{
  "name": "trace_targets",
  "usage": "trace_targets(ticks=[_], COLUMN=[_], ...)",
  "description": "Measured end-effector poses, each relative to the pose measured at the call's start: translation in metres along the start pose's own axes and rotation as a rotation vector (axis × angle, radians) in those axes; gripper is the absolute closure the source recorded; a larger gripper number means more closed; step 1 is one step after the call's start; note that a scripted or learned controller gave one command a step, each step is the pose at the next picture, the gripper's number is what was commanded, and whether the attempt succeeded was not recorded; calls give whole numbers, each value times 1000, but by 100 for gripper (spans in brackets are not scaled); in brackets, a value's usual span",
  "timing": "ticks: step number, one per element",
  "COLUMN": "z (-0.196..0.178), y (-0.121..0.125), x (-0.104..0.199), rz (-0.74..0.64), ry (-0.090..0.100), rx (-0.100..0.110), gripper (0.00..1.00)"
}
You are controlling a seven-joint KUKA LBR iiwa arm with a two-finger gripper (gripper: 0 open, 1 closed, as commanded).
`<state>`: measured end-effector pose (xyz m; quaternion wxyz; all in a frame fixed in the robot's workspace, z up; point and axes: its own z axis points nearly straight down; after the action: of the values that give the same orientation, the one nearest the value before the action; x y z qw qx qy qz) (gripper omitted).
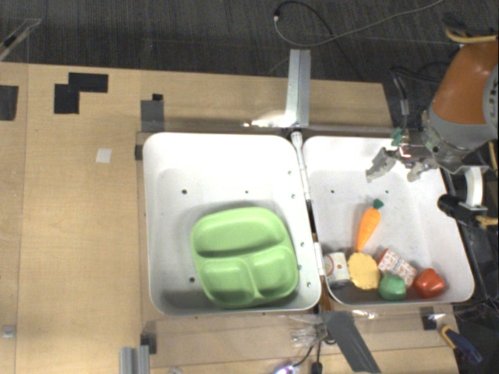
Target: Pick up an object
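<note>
In the overhead view, you have the gripper (398, 164) hanging over the upper part of the right bin (340, 166), at about one o'clock from that bin's middle. Its two fingers stand spread apart, and nothing sits between them, so it holds nothing.

Your candidates lie well apart from it, toward five and six o'clock of the same bin. The carrot (368, 226) lies alone near the bin's middle, tilted with its green tip toward twelve o'clock. Below it, a tight row runs along the bottom wall: a small carton (337, 266) at the left, then a yellow round toy (362, 271), a green toy (392, 287), a patterned packet (397, 265) just above that, and a red toy (429, 283) at the right end. Most of these touch or nearly touch.

The left bin (168, 170) holds a green divided plate (245, 255), toward its six o'clock side.

You should watch two risks, as I judge them. If the gripper goes for the row, the fingers may land on a neighbour or jam against the bottom wall, because the pieces crowd together there. If it goes for the carrot, the smooth tapered shape may squirt out should the fingers close along its length and not across it. The carrot looks the safer pick.
</note>
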<state>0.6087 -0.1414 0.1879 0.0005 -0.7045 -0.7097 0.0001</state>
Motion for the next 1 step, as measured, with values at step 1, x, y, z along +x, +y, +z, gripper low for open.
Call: trace_targets(ticks=[1], z=[96], y=[-53], x=[25], rz=[30], ry=[0], rx=[-3], gripper=[0])
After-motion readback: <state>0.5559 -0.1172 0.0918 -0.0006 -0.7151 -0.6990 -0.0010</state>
